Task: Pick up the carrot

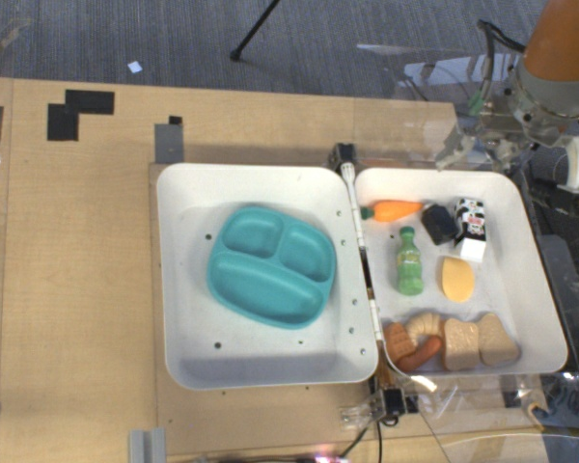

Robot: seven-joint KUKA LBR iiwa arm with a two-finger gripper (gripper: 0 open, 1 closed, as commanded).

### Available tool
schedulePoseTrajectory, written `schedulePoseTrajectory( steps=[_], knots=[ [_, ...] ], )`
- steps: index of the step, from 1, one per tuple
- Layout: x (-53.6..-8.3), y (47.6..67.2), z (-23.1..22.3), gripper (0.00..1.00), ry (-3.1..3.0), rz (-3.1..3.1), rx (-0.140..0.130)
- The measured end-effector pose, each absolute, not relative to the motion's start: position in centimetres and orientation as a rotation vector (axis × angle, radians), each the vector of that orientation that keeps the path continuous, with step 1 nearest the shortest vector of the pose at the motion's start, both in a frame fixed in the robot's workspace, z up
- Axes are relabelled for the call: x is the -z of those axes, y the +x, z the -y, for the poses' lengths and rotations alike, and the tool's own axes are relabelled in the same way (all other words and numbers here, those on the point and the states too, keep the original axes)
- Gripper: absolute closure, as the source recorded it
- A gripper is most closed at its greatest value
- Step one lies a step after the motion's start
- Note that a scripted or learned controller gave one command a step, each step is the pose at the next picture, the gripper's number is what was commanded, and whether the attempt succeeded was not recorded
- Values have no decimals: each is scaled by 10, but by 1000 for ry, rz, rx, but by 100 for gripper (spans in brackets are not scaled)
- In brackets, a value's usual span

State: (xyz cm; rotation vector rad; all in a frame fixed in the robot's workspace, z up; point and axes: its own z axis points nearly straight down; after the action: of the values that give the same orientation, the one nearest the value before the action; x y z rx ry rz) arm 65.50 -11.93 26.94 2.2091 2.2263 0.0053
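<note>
Carrot first: the small orange toy carrot with a green stub (395, 211) lies on its side at the top left of the right-hand white bin (536, 258), green end touching the divider wall. It looks like moulded plastic, so probably light, stiff and a little slick; its taper suggests a pinch across the thicker middle, jaws set crosswise to its length, would hold better than one near the narrow tip.

Left of it, the other white bin (179, 258) holds a teal sectioned plastic tray (270, 265), well apart and no hindrance. Within the carrot's own bin, a green toy bottle (408, 260) stands just below it, and a dark block (438, 224) lies just beside its right end, which could crowd a finger coming down there. Further right sit a black-and-white carton (471, 222) and a yellow wedge (456, 279); bread-like pieces and a sausage (415, 353) fill the lower part.

At the top right, the grey arm with its orange band (558, 27) hangs over the bin's far corner, away from the carrot. Its gripper (478, 138) is too indistinct to tell its state.
</note>
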Motion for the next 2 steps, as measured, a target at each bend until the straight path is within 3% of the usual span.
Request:
schedulePoseTrajectory(
  steps=[2],
  knots=[
    [-87, 668, 93, 0, 1606, -2712, 17]
  ],
)
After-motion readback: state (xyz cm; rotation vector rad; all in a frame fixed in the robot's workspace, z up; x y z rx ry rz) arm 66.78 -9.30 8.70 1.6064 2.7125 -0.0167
